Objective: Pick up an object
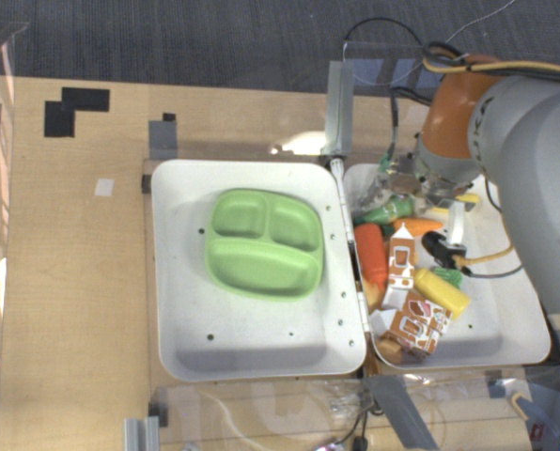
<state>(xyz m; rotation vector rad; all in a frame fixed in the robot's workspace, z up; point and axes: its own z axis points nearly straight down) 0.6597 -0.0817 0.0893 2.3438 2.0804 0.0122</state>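
Here we see the gripper (413, 188) low over the far left part of the right bin (515, 332), just above a green item (390, 212). We cannot tell its state. Beside it lie an orange carrot-like piece (370, 252), a small carton (401, 259), a yellow bottle (441, 289) and a brown patterned pack (418, 323), crowded together. The left bin (181, 336) holds a green divided tray (264, 243).

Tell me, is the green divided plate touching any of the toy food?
Apart. The camera view shows the green plate alone in the left bin, the toy food piled in the right bin.
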